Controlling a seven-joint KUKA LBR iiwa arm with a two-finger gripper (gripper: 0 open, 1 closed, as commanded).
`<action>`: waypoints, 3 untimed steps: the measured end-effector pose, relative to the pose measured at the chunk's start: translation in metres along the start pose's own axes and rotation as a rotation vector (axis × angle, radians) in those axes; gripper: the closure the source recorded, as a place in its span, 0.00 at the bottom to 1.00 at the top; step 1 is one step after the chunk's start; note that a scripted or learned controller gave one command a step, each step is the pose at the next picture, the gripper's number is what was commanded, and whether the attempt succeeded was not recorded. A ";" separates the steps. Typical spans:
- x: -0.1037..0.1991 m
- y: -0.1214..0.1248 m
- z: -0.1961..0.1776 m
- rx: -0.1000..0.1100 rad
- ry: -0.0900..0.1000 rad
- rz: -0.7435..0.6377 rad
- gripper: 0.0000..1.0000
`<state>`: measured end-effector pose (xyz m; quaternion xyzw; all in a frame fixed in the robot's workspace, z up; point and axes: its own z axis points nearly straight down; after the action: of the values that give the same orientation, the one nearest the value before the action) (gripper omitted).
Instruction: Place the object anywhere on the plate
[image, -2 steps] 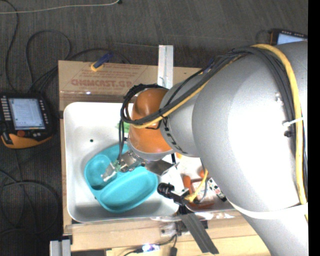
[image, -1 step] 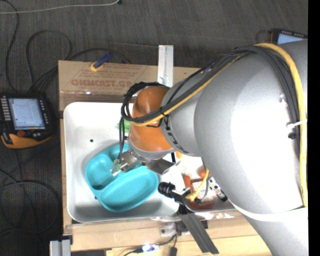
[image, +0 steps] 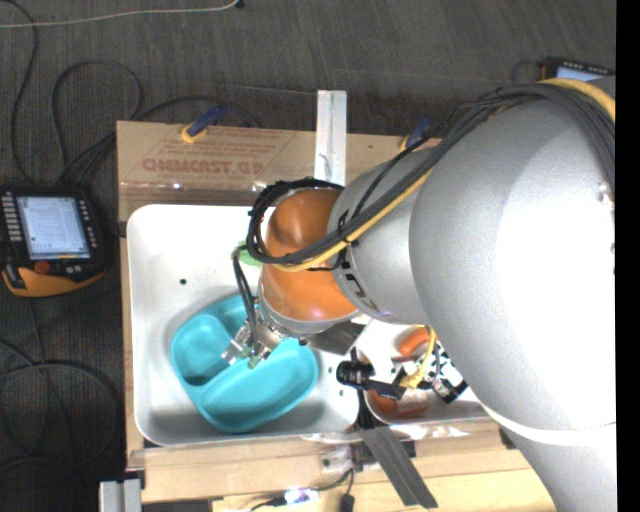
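A teal plate (image: 215, 375) with raised sections lies in the left white bin (image: 160, 260), toward its front. My gripper (image: 248, 352) hangs low over the middle of the plate, below the orange wrist band. Nothing can be made out at its tip. The arm's bulk hides the back right of this bin. A sliver of something green (image: 240, 256) peeks out at the arm's left edge, behind the plate.
In the right bin, an orange object (image: 412, 342) and a reddish-brown round thing (image: 392, 406) show partly under the arm. A cardboard sheet (image: 220, 160) lies behind the bins. A teach pendant (image: 48, 235) sits on the floor at left.
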<state>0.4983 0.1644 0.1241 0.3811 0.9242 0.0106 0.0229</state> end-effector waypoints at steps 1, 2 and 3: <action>0.019 0.026 0.017 -0.010 -0.006 -0.229 1.00; 0.031 0.022 0.025 0.009 0.018 -0.242 0.00; 0.053 0.044 -0.076 0.036 0.037 -0.199 0.00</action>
<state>0.4881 0.2332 0.1995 0.2877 0.9577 -0.0012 0.0002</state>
